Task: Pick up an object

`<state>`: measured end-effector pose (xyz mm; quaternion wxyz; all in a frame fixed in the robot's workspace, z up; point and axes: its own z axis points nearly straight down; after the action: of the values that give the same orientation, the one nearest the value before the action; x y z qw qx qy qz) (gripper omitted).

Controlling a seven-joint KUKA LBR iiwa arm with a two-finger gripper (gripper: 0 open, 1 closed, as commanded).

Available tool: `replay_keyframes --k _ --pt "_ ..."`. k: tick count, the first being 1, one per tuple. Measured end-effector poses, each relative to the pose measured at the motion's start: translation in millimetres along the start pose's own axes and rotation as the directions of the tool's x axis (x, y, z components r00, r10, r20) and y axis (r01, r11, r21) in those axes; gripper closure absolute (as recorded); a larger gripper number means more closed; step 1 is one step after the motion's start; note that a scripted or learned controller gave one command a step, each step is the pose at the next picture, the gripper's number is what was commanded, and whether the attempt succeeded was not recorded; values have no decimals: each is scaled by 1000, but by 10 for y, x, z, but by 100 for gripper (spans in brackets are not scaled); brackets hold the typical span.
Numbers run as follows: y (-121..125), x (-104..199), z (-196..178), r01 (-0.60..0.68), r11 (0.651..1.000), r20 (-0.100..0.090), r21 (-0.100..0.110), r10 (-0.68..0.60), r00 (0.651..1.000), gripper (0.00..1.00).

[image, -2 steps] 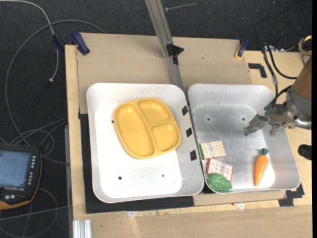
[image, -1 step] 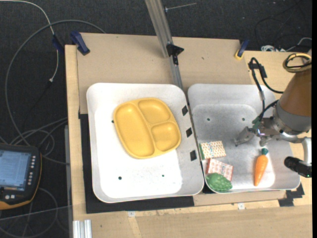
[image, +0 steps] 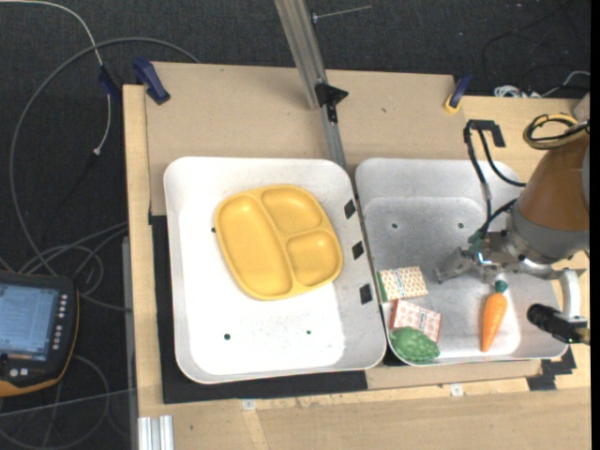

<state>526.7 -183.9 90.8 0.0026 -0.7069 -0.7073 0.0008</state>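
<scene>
just below end effector [image: 480, 262], carrot [image: 493, 320]

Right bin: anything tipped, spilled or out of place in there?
Nothing spilled. The carrot, two small packets and a green item lie crowded along the right bin's near edge; the green one sits against the rim.

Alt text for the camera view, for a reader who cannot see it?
The gripper hovers in the right bin, just above a toy carrot, two small packets and a green item. The left bin holds a yellow divided plate.
</scene>
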Motion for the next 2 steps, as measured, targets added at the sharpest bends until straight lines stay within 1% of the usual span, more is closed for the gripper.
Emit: replay_keyframes --k 1,2 --pt "12 -1 -128 0 1000 1 -5 0 1000 100" --pt "69 -9 -571 1 1000 4 -10 -1 1000 100"
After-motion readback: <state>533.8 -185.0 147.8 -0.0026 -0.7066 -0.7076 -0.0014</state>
